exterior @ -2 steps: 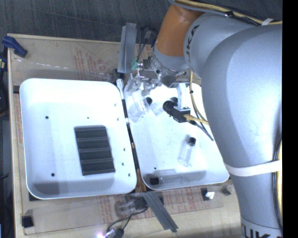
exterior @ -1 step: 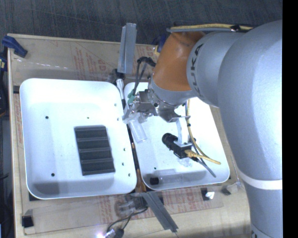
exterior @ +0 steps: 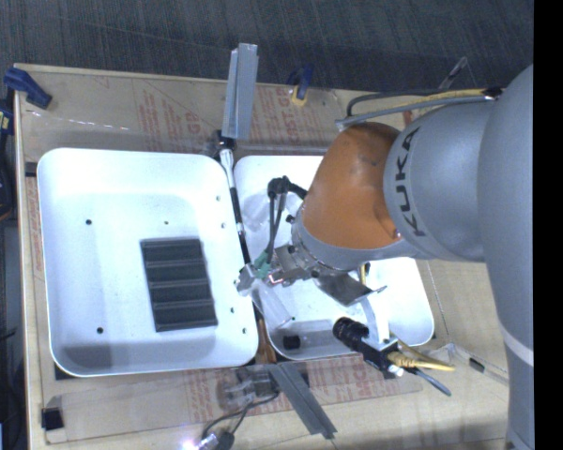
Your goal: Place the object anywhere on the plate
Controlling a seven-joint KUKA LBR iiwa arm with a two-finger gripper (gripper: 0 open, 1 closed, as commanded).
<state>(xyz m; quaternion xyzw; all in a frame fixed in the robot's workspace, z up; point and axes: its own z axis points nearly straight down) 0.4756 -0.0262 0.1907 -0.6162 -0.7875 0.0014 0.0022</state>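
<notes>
Gripper [exterior: 261,276] hangs low over the rim between the two bins, beneath the grey arm [exterior: 450,186]. Whether it is open or closed, or has hold of anything, cannot be told. On the view's left, the left bin [exterior: 70,209] has a dark ribbed plate [exterior: 178,284] on its floor. The right bin [exterior: 418,293] holds a clear pale object [exterior: 310,332] near its lower rim, well apart from the plate.

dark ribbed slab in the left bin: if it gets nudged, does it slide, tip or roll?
Probably slides rather than rolls: the dark ribbed slab lies flat and rectangular on the smooth white floor of the left bin. Tipping looks unlikely, since it sits low and wide. It looks stiff: its edges and ribs run straight.
</notes>
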